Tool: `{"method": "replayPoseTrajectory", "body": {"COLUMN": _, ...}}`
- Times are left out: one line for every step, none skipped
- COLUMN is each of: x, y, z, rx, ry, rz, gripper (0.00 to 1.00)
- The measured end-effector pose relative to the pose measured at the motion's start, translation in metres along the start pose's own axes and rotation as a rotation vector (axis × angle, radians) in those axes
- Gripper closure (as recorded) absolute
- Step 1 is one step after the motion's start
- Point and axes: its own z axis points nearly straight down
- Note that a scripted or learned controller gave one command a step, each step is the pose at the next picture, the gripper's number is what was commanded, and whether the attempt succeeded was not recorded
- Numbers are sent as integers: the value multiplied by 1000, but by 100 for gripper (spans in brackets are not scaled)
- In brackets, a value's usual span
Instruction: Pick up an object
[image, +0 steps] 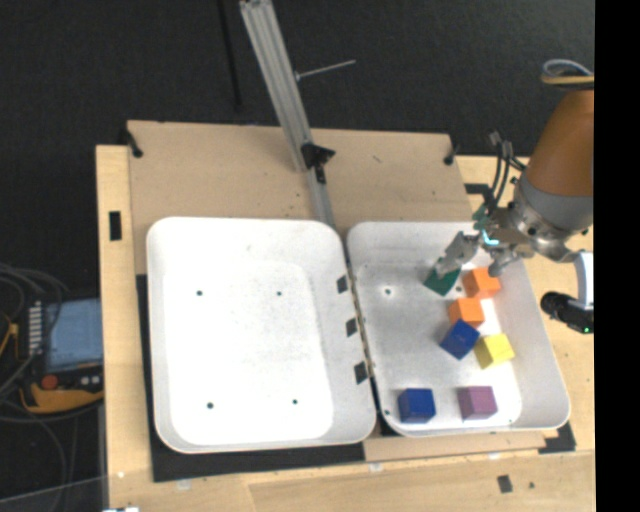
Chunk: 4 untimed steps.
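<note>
At the frame's right, the arm's two-finger gripper (462, 258) is hanging spread open, holding nothing, over the small dark-green block (441, 281), which it should straddle squarely before closing.

One fixed cam above worktop (250, 480), looking down at slant on both bins, mid-range; left bin (160, 300) roughly centred.

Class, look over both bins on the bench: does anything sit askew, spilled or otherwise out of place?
Nothing is spilled or damaged. All the blocks lie in the right bin. The one oddity is the green block, which looks tilted on an edge beside the gripper, while the blue block and purple block sit flat.
</note>
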Motion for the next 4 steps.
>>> {"method": "replayPoseTrajectory", "body": {"x": 0, "y": 1, "z": -3, "rx": -5, "ry": -1, "rz": -1, "gripper": 0}}
{"method": "replayPoseTrajectory", "body": {"x": 5, "y": 2, "z": 41, "rx": 0, "ry": -2, "rz": 0, "gripper": 0}}
{"method": "replayPoseTrajectory", "body": {"x": 3, "y": -2, "z": 84, "rx": -1, "ry": -3, "rz": 3, "gripper": 0}}
{"method": "replayPoseTrajectory", "body": {"x": 2, "y": 0, "z": 109, "rx": -8, "ry": -2, "rz": 2, "gripper": 0}}
